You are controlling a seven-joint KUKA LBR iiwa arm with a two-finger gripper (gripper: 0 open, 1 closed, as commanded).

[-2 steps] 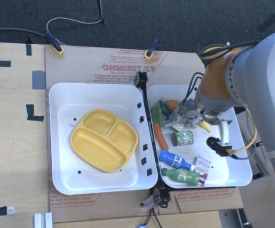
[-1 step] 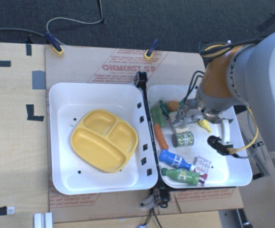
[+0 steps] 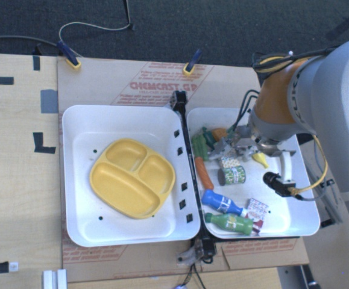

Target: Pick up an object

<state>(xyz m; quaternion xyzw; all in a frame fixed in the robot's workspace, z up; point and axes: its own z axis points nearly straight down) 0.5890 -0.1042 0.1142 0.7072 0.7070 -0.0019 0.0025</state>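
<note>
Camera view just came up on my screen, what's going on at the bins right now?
The arm reaches in from the right, its hand low over the right bin, among the clutter near a small can and a carrot. Nothing is visibly held. A blue bottle and a green bottle lie nearer the front edge. The left bin holds a yellow divided plate.

**Bright, even light from above; soft detail throughout**

I see the bench (image 3: 17, 161) lit evenly and brightly. The two white bins (image 3: 78, 221) glare almost to blank white, with faint grey shading along their inner walls. The yellow tray (image 3: 132, 176) casts only a thin, soft shadow. The arm (image 3: 319, 95) looks slightly blurred at its edges. Small items appear coarse and grainy, their labels unreadable.
</note>
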